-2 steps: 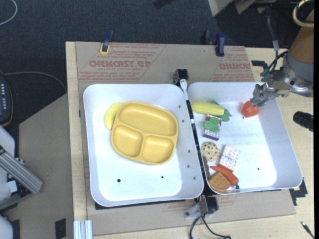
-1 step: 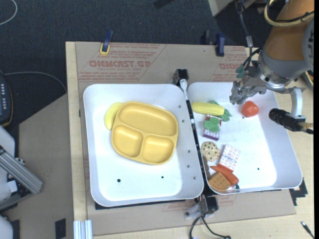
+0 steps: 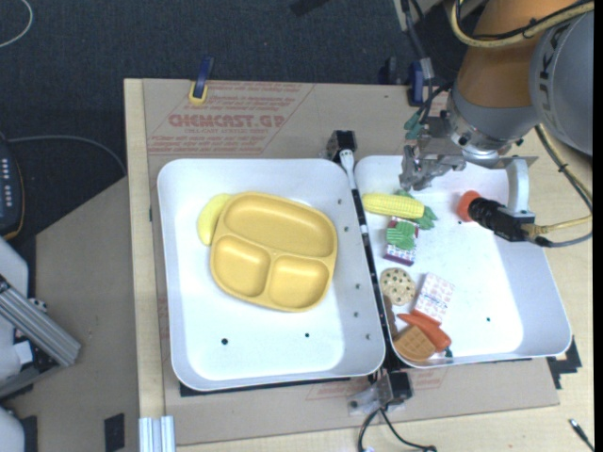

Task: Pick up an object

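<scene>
- Right now the gripper (image 3: 415,179) is hanging over the back-left corner of the right bin (image 3: 528,290), just behind the corn (image 3: 394,205); whether it is apart or together I cannot tell, and nothing is showing between its tips.
- A miss is looking likely: the corn is lying flat and round, so it may be rolling away if the tips come down off-centre.
- The bin's left wall is sitting close by, and a descent drifting that way could be striking the rim.
- The packet (image 3: 401,238) is lying just in front of the corn, so a wide grab might be catching both.
- The cookie (image 3: 397,286), the box (image 3: 434,297) and the orange toy (image 3: 420,337) are lying nearer the front, well apart from the gripper.
- The yellow tray (image 3: 271,250) is sitting in the left bin (image 3: 188,281).
</scene>
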Robot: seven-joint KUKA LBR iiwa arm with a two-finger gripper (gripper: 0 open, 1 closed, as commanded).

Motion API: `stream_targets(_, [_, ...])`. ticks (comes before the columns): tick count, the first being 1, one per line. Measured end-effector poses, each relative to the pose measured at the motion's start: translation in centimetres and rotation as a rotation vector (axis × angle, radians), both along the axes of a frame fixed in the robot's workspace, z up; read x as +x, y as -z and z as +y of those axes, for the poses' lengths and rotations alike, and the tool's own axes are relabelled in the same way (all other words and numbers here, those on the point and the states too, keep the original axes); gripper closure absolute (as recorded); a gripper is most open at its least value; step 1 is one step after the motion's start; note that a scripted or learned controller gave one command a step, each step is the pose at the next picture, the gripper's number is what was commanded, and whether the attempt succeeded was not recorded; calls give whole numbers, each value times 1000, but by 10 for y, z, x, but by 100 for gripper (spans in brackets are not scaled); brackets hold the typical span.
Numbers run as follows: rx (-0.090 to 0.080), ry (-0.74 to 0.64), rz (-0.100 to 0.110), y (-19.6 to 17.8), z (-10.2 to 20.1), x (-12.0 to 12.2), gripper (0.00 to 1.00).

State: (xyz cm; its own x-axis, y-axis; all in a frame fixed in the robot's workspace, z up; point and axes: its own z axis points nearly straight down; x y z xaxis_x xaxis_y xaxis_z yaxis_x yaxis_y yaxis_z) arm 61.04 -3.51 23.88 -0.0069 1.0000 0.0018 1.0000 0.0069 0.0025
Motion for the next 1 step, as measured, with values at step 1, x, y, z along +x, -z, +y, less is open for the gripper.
stream_targets(1, [-1,1,-1,0,47,14,100])
